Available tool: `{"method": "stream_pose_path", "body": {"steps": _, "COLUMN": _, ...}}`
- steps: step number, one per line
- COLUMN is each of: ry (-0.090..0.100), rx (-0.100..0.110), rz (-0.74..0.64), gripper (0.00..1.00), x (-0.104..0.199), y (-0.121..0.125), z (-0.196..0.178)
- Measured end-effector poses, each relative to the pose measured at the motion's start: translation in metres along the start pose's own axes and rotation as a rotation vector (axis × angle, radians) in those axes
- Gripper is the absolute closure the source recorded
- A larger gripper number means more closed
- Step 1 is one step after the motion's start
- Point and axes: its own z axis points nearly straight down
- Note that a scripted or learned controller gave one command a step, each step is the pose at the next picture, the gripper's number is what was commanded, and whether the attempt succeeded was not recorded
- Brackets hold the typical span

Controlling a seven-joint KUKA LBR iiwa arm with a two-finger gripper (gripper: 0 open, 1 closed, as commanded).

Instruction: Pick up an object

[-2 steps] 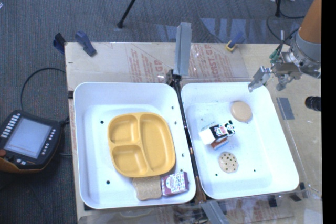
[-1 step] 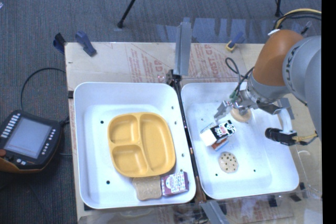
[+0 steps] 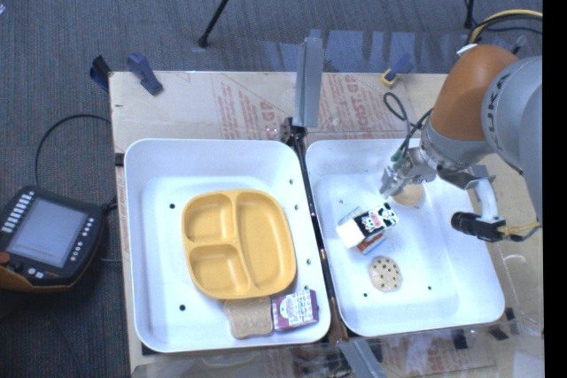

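In the right bin (image 3: 443, 297) lie a small white carton with a black-and-white cow print (image 3: 367, 227), a round chocolate-chip cookie (image 3: 384, 273) in front of it, and a tan round object (image 3: 409, 194) partly hidden under the gripper. My gripper (image 3: 399, 175) hangs low over the bin's back part, right at the tan object and up-right of the carton. Whether anything sits between its fingers is hidden by the wrist.
The left bin (image 3: 151, 190) holds a yellow three-compartment tray (image 3: 237, 242), a slice of bread (image 3: 247, 317) and a small pink packet (image 3: 295, 309) at its front edge. A grey upright post (image 3: 308, 88) stands behind the bins. A teach pendant (image 3: 44, 235) lies left.
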Motion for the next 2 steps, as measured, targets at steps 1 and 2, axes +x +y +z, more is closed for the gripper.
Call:
{"method": "stream_pose_path", "body": {"steps": 1, "ry": 0.001, "rx": 0.001, "rz": 0.001, "gripper": 0.00, "x": 0.0000, "y": -0.0004, "z": 0.0009}}
{"method": "stream_pose_path", "body": {"steps": 2, "ry": 0.002, "rx": 0.001, "rz": 0.003, "gripper": 1.00, "x": -0.0009, "y": -0.0005, "z": -0.0088}}
